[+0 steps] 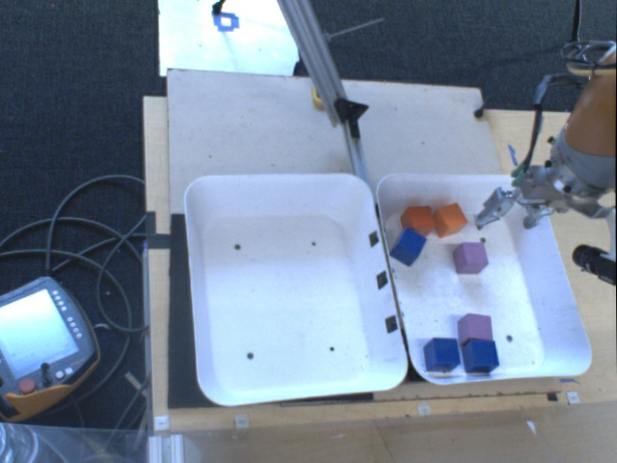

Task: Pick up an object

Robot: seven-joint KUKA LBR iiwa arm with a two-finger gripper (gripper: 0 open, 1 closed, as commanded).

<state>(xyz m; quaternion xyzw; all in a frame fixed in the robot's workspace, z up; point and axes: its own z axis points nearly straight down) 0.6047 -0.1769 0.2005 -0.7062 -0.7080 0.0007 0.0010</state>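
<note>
Camera view puts the two-finger metal gripper (511,208) above the right white plastic bin (557,280), fingers spread apart and holding nothing, probably lined up for the nearby orange foam cube (449,220); its height above the blocks is hard to judge.

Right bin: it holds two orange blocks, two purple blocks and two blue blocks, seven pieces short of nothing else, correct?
Not quite on the blue count. The camera view shows three blue blocks in the right bin: one beside the orange blocks and two at the near edge. The two orange blocks and two purple blocks are right.
</note>
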